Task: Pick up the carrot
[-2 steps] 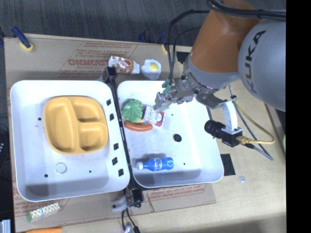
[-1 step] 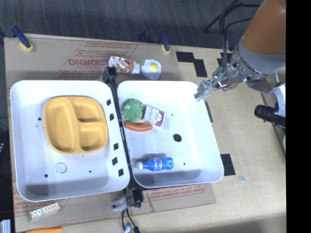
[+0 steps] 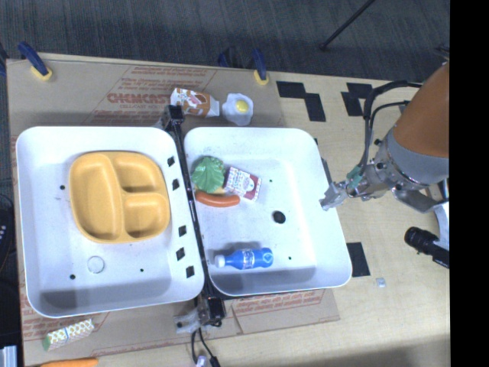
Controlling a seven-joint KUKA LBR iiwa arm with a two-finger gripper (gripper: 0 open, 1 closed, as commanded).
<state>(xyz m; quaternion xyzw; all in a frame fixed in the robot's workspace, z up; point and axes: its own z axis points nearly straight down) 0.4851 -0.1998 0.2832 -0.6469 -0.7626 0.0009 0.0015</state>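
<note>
The carrot, a slim orange-red piece, lies flat in the right bin near its left wall. It sits just below a green leafy toy and touches a red and white packet. My gripper hovers beyond the right rim of that bin, well to the right of the carrot and apart from it. Nothing is visibly held in it.
A blue bottle lies near the right bin's front wall. The left bin holds a yellow divided tray. Behind the bins sit a small carton and a yellow and white object. An orange object lies at the bottom-left edge.
</note>
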